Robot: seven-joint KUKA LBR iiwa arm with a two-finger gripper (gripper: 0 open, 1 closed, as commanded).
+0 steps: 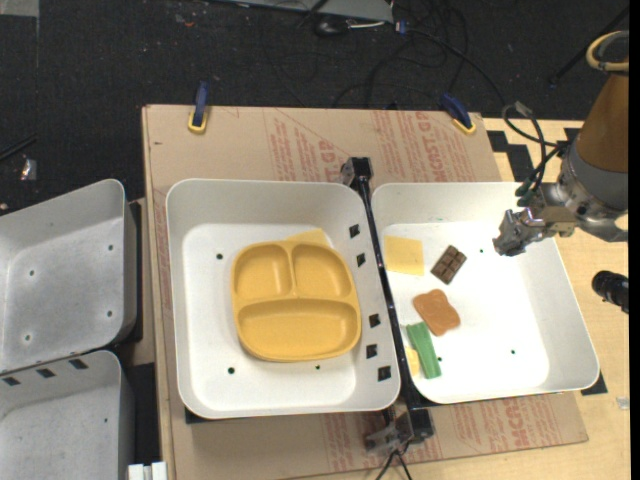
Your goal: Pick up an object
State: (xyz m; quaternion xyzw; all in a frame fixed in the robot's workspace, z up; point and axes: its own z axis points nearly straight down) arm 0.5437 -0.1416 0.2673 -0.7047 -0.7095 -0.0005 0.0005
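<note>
Even, fairly bright light falls from overhead, with no hard highlights. The 2 white bins (pixel 200 268) (pixel 560 368) read clean and slightly cool, their rims a touch blown out on the near curved edges. Shadows are soft and short: a thin dark line lies under the yellow tray (pixel 296 302) and beneath the small items in the right bin. The far floor (pixel 100 48) is dark and grainy. Focus holds across the bench (pixel 300 138); the arm (pixel 605 138) at the right edge looks slightly soft. Little edge distortion shows.
</note>
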